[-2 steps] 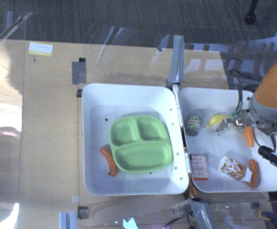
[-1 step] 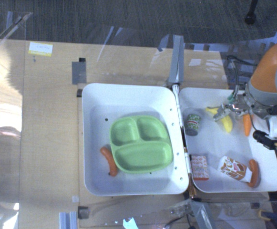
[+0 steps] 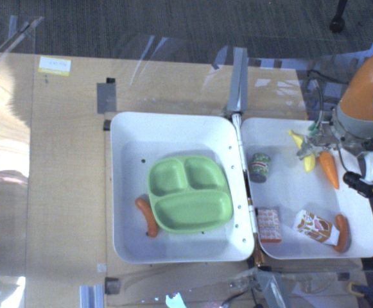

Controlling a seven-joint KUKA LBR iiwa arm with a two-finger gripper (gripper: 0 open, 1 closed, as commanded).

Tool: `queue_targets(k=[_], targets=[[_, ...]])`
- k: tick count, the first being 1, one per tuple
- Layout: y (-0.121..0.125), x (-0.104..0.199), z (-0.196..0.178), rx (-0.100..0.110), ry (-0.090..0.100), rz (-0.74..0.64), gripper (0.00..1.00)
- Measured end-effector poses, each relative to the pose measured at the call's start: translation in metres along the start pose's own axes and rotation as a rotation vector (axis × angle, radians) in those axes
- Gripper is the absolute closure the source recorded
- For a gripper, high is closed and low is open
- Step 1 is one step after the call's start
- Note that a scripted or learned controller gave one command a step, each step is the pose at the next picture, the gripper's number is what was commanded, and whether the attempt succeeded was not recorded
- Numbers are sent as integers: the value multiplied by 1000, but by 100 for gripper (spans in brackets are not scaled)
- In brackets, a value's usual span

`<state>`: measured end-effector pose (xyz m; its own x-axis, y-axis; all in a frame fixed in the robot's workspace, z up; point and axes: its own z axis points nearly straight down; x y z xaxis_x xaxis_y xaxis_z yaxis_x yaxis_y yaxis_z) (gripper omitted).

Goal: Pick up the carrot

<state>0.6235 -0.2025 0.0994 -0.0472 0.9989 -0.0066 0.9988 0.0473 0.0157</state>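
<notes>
Nearest the front edge of the tabletop (image 3: 51, 191), the right bin (image 3: 366, 252) holds three things along its near wall: a small red packet (image 3: 269, 224) in the near left corner, a white carton (image 3: 316, 228) lying tilted, and a sausage (image 3: 342, 232) just beside it in the near right corner. The left bin (image 3: 125, 172) carries a green divided tray (image 3: 189, 194) with three compartments, sitting at its middle; a second sausage (image 3: 147, 216) lies on the bin floor touching the tray's near left rim.

Farther back in the right bin, a small dark can (image 3: 260, 165) stands close to the wall shared with the left bin. Toward the far right part of that bin, the carrot (image 3: 329, 169) lies on the floor, its point aimed at the front edge, with a yellow banana (image 3: 303, 151) just beside it on the left.

The gripper (image 3: 321, 143) hangs over the carrot's far end and the banana; whether its jaws are spread or pinching cannot be told. The arm (image 3: 366, 98), with its orange band, enters at the tabletop's right edge.
</notes>
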Motion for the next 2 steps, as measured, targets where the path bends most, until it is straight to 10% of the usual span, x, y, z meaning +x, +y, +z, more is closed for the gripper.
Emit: queue_targets(k=[1,2], targets=[[24,54,-121,6,3,172,100],[-93,60,9,5,6,-222,100]])
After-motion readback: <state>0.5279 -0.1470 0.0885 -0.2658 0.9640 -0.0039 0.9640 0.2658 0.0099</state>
